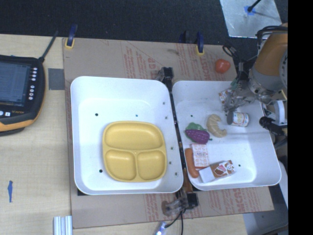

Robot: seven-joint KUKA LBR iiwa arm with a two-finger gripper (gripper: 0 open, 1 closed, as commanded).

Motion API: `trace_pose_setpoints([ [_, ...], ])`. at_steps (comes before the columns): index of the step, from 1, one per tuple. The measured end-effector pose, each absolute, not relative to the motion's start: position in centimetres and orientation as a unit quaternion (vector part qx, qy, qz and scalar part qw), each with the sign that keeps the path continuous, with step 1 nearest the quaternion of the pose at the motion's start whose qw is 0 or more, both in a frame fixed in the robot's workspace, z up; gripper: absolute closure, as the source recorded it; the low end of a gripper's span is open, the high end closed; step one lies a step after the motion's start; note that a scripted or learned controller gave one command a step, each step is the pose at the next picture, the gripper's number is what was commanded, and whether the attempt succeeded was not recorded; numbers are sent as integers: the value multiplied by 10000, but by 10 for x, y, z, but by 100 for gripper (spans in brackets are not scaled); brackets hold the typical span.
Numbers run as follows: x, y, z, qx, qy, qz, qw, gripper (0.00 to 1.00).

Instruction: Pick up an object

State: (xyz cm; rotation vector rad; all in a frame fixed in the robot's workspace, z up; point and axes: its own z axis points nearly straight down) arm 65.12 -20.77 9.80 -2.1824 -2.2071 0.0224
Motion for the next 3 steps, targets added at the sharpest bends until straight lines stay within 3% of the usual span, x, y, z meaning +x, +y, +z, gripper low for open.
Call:
trace_pose_setpoints([
  [1,610,-185,163,-7057,-7085,11,5,100],
  [2,609,-185,162,-7057,-7085,14,10,0],
  [3,637,-157,110,-7049,-7093,-21,-81,0],
])
